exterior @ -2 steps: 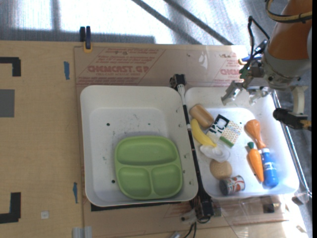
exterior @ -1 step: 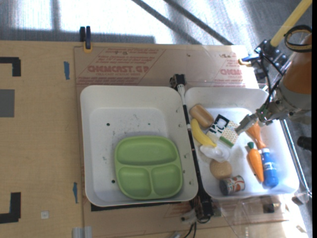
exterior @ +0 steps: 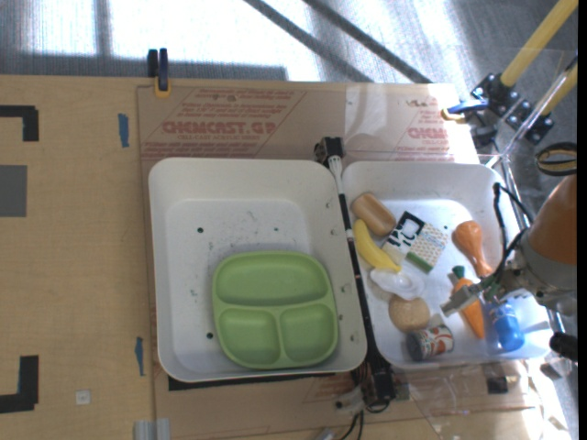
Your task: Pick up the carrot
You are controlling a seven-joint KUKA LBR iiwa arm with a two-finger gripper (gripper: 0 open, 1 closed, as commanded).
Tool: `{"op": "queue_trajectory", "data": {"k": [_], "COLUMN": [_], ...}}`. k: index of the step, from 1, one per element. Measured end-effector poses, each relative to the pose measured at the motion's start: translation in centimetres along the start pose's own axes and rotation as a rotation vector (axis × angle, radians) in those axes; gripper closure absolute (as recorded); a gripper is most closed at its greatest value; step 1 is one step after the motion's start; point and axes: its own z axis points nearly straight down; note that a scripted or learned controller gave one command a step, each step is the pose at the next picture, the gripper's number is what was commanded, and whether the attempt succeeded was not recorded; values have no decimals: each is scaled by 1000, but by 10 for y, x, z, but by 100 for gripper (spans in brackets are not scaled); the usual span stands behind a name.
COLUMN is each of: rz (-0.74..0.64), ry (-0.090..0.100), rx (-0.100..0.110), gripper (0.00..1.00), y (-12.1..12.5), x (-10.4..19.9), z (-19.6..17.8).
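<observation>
Low in the right bin [exterior: 431,180], a small ribbed can [exterior: 431,342] lies on its side beside a rounded tan bread roll [exterior: 409,313] and a glossy blue object [exterior: 505,328]. Just above, the tapered orange carrot [exterior: 470,308] lies in the bin's lower right, with the metal gripper [exterior: 466,298] right on it; whether its jaws are apart or clamped cannot be told. Higher up sit a curved yellow banana [exterior: 374,247], a smooth brown oblong [exterior: 373,212] and an orange gourd shape [exterior: 470,243]. In the left bin [exterior: 174,246], a matte green divided plate [exterior: 273,308] rests at lower centre.
</observation>
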Motion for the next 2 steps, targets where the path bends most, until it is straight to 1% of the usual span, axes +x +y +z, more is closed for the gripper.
{"op": "queue_trajectory", "data": {"k": [1,2], "rz": [-1,71], "ry": [-10,-4], "rx": [-13,-15], "gripper": [100,100], "y": [4,52], "x": [-2,98], "z": [-14,-89]}}
